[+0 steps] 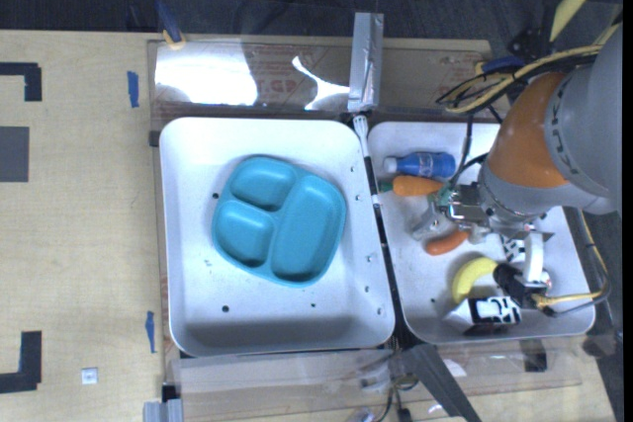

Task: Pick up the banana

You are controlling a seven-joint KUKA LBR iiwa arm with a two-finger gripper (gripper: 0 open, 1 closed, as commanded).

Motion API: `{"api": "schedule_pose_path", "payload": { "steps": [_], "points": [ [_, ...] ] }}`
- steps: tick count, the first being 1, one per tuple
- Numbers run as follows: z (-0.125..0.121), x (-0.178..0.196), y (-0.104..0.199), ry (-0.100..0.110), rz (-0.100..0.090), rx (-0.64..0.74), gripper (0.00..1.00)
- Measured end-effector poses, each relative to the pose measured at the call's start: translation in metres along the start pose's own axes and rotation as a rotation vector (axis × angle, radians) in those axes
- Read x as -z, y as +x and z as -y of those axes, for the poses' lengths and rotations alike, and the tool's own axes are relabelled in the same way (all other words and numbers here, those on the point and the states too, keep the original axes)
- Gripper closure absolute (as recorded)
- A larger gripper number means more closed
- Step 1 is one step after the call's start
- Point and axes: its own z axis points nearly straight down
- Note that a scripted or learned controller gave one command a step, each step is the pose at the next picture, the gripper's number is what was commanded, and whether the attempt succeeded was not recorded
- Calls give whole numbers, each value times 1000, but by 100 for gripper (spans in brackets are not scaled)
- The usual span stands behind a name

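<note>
The left bin holds one blue plate with three compartments, lying about at its middle. The right bin holds a blue bottle lying near its back left corner, an orange carrot just in front of the bottle, a smaller orange-red piece near the middle, and the banana near the front edge, lying free on the bin floor. The gripper is low over this bin between the carrot and the orange-red piece, apart from the banana; I cannot tell how far it is open, and I see nothing held in it.
</note>
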Motion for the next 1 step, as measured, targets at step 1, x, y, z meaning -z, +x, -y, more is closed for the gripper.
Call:
{"api": "schedule_pose_path", "payload": {
  "steps": [1],
  "points": [
    [59, 97, 4, 7, 0, -111, 0]
  ]
}}
